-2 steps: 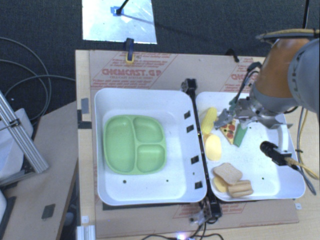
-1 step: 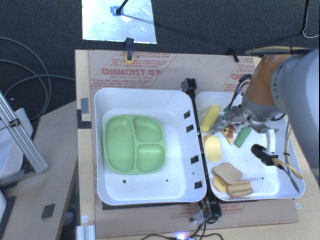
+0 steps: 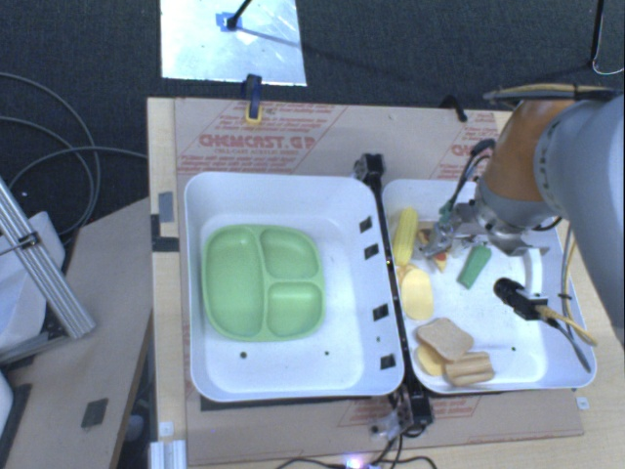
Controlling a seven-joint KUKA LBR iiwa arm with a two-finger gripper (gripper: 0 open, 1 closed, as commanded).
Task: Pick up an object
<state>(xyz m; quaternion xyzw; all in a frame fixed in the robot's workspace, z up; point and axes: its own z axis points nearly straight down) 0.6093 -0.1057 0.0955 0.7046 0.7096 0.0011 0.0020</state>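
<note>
Hovering claw (image 3: 441,237) | green block (image 3: 474,266) just right | corn (image 3: 404,235) left

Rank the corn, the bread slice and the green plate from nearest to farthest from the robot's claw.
Measured from the gripper in the right bin:
1. Corn, just to its left in the picture, in the same bin.
2. Bread slice, lower down toward the bin's front.
3. Green plate, across the divider in the left bin.

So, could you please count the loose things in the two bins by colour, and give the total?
Green: 2, the divided plate and the small block
Yellow: 3, the corn cob, the pale piece and the slice
Tan: 2, the bread slice and the biscuit
Total: 7
</note>
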